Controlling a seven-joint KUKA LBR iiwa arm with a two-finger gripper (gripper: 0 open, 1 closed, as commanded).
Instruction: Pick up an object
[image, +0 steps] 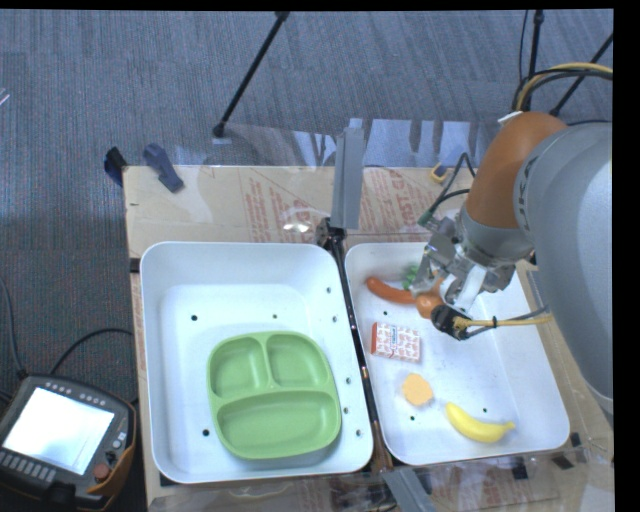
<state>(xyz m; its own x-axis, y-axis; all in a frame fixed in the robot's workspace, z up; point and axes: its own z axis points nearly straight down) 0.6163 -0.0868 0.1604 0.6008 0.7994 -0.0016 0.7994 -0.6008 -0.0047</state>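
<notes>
two bins sit side by side on the bench (230, 205). the left bin (165, 270) holds a divided plate (273, 395) toward its 5 o'clock corner. in the right bin (545, 400), a small packet (397, 341) lies near the middle; a sausage (390, 291) lies at its 12 o'clock, a round piece (418, 389) at its 5 o'clock, and a banana (478, 423) further on at 4 o'clock, near the front wall. the gripper (447, 300) is over the sausage's 3 o'clock end. a handheld screen (62, 432) lies off the bench at the left bin's 8 o'clock.
</notes>
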